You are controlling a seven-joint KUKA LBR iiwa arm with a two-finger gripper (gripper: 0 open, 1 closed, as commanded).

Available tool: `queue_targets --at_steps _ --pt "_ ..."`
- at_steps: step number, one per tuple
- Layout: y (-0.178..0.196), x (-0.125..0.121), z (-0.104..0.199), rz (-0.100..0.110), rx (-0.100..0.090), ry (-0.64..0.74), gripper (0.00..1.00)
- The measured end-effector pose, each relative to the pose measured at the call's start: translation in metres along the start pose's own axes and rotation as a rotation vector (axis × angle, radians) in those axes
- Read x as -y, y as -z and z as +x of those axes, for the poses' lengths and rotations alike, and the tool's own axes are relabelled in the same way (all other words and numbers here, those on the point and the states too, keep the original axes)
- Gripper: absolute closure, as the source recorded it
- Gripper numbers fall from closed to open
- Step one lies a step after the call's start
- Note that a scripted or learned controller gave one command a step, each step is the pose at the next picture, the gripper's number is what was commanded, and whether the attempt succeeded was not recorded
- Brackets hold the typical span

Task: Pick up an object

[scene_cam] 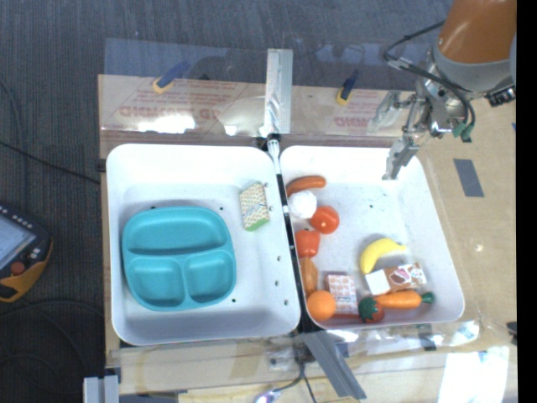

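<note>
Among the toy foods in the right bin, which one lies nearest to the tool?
The sausage, the reddish-orange piece at the bin's upper left. It is the item highest in the view, closer to the tool than the white ball or tomato just below it.

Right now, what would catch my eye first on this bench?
Probably the big turquoise plate with three sections, lying in the left bin. Next, the bright toy food crowded in the right bin: a banana, a tomato, a carrot. The arm hangs above that bin's far corner.
</note>
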State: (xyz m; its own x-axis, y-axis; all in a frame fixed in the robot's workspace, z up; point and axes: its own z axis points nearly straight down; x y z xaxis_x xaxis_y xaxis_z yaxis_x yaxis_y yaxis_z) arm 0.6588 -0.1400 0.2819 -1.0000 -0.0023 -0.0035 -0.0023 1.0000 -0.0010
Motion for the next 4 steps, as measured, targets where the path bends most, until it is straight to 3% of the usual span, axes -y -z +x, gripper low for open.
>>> queue_targets --at_steps 1,2,3,4 --pt "-0.133 -0.014 -0.010 -0.001 -0.002 -0.095 0.00" --pt "-0.191 -0.047 0.008 0.000 0.010 -0.135 0.00" --pt "-0.191 -0.040 0.005 -0.004 0.004 -0.502 0.00" --pt "-0.180 -0.039 0.002 0.002 0.016 -0.501 1.00"
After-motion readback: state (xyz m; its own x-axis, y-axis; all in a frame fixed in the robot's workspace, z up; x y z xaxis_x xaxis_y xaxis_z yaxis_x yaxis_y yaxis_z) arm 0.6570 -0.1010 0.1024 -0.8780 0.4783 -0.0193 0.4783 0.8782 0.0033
